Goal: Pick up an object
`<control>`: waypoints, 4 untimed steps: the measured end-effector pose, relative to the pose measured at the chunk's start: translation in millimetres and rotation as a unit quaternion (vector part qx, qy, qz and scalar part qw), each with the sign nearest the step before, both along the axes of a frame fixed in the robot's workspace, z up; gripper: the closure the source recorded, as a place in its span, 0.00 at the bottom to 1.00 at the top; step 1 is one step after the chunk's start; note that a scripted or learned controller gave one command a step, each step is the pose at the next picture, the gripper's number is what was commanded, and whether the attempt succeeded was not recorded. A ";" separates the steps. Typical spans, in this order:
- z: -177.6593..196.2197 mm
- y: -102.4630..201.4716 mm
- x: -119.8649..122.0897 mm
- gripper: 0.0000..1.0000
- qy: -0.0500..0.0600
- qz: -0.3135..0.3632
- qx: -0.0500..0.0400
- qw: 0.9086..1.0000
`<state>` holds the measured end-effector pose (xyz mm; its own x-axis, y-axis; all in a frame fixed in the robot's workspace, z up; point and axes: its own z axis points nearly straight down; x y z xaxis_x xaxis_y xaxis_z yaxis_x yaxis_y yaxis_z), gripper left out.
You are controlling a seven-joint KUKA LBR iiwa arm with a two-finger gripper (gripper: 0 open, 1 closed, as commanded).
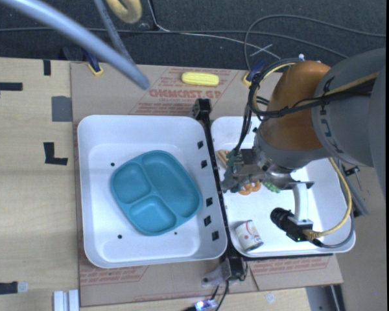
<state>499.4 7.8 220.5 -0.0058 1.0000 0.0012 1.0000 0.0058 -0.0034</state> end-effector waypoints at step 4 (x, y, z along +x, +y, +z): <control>5.5 85.7 -7.7 1.00 0.000 -0.003 -0.001 1.000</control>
